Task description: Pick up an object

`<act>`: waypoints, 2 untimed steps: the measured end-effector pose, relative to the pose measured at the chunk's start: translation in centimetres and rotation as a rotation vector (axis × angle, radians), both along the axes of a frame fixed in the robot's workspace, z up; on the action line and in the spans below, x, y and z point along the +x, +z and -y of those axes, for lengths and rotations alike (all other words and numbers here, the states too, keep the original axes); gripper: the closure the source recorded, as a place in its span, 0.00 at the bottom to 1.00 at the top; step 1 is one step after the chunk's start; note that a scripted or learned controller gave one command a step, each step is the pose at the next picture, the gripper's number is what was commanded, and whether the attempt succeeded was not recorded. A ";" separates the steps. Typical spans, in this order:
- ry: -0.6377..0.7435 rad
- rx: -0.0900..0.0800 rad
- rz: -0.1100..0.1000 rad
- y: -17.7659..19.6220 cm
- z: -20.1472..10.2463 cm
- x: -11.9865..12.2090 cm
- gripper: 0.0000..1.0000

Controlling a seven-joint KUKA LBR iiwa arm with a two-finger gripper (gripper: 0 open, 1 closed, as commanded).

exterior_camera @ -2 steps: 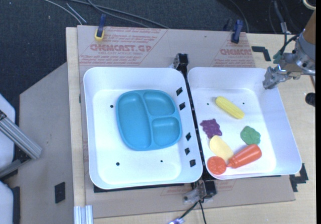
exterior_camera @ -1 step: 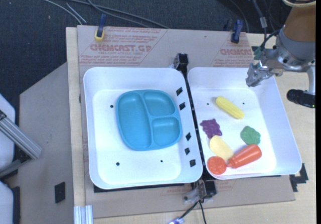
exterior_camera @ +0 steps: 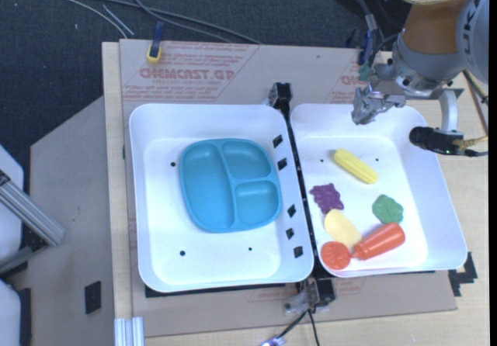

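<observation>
The hand [exterior_camera: 367, 110], grip state unclear, hangs over the right bin's [exterior_camera: 435, 181] bare far edge.

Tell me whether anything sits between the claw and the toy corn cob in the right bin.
Nothing visible does. The claw hangs over the right bin's far edge, and only bare white floor lies between it and the yellow corn cob. The other toys lie nearer the camera, beyond the cob.
</observation>
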State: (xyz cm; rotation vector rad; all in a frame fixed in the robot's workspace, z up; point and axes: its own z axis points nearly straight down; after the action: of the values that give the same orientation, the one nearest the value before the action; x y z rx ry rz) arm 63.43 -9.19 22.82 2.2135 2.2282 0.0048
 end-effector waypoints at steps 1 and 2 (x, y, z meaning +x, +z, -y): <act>-0.001 0.000 0.000 0.8 -5.0 0.1 1.00; -0.001 0.001 -0.005 -0.6 -10.5 0.6 1.00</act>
State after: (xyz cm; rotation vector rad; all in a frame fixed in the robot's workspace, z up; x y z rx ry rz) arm 63.99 1.34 22.22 2.2172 2.2305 -0.0006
